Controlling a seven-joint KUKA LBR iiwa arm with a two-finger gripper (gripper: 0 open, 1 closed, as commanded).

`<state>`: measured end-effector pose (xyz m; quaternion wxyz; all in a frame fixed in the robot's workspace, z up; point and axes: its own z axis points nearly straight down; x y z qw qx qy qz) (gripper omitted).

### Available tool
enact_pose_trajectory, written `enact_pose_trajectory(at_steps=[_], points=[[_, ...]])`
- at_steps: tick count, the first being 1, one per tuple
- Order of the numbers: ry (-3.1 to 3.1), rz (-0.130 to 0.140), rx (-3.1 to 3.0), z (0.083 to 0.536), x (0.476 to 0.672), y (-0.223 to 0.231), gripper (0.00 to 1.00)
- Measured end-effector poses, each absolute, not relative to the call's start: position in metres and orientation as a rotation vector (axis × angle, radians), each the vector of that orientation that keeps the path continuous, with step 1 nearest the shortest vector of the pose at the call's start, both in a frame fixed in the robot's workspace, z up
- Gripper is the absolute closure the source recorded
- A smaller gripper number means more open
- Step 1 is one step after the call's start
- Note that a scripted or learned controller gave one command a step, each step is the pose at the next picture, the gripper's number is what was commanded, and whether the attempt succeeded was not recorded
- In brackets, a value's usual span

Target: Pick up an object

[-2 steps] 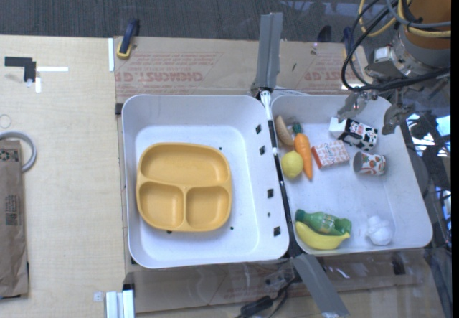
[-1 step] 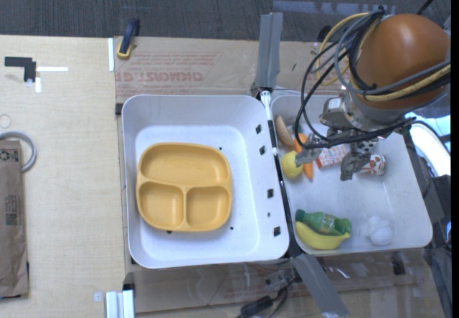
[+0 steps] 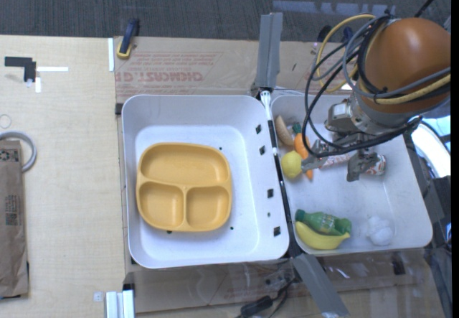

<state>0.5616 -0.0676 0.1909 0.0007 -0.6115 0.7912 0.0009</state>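
Note:
The right bin holds several small objects. A yellow lemon lies at its left wall with an orange carrot beside it and a tan bread-like piece just behind. A yellow banana and a green bottle lie together at the front. A clear crumpled item sits at the front right. My gripper hangs low over the bin's middle, right of the lemon and carrot, next to a pale pink-and-white packet. The orange wrist band hides the bin's back part.
The left bin holds a yellow three-compartment plate. Cables loop from the arm over the right bin's back edge. A brown bag lies on the bench at far left, and cardboard lies behind the bins.

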Motion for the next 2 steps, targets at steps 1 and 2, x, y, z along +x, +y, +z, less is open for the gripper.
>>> enact_pose_trajectory(at_steps=[1,2], points=[[2.644,0.002,-1.694,0.191,0.534,-0.086,0.00],[2.850,0.000,-1.313,0.291,0.484,-0.046,0.00]])
